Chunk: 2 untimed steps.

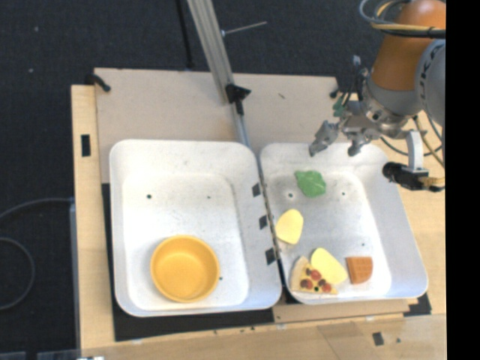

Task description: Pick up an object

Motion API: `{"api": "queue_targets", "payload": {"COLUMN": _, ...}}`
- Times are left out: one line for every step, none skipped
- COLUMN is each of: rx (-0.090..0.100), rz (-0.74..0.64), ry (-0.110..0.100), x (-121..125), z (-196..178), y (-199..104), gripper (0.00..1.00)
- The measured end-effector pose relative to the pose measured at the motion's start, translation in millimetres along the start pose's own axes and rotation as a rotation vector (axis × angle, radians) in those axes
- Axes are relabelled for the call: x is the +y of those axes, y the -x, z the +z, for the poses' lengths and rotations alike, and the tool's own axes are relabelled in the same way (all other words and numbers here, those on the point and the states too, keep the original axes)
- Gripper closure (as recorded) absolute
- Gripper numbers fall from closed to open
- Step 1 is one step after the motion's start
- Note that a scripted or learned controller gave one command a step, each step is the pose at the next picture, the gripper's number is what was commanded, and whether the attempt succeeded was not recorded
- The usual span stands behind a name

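Two white bins [124, 201]: one yellow bowl [184, 268], five small food-like pieces [310, 182].

A robotics lab, plain as day: a grey and orange industrial arm [401, 58] trailing loose cables reaches over a bare wooden bench [86, 201] standing on dark carpet. Two shallow white bins [127, 171] sit side by side on it, clipped together along their shared edge, and a slanted aluminium rail [212, 40] rises behind them. In the bins lie toy items, among them a yellow bowl [184, 268] and a plastic pizza slice [313, 278], test props rather than real food.
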<state>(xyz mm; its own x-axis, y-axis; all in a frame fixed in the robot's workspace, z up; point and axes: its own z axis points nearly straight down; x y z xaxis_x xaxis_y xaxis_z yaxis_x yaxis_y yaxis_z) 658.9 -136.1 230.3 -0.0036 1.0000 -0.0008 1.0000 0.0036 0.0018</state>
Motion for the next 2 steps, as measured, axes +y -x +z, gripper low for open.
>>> {"api": "queue_targets", "payload": {"rx": -0.001, "rz": 0.0, "ry": 0.0, "x": 0, "z": 0, "y": 0, "gripper": 0.0}}
{"api": "queue_targets", "payload": {"rx": -0.002, "rz": 0.003, "ry": -0.004, "x": 7, "z": 51, "y": 9, "gripper": 0.0}}
